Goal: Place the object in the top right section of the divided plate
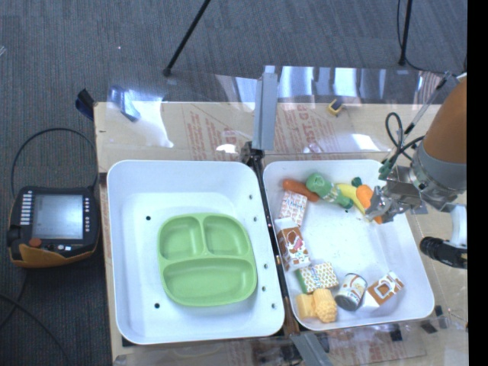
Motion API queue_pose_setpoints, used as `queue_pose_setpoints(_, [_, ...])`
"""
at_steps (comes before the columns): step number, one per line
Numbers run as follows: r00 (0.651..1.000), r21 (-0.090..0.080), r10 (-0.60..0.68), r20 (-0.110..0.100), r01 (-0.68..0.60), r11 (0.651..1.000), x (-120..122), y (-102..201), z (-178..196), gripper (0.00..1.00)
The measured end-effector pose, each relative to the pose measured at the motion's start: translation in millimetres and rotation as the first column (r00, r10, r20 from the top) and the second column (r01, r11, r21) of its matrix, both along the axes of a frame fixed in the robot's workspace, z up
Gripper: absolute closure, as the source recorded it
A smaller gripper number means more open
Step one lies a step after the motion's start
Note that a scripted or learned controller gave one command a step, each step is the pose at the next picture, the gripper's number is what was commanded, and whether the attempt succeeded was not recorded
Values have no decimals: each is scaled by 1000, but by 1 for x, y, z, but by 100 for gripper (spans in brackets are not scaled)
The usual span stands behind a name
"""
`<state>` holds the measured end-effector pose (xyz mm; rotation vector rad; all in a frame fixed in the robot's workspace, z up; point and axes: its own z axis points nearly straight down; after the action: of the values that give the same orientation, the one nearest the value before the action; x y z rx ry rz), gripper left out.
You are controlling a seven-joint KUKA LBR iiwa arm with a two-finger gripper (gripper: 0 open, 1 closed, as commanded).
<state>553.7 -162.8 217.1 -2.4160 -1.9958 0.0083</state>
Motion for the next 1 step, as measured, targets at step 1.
queue_pose_setpoints(1, [993, 0, 120, 2, -120, 993, 3, 64, -5, 100])
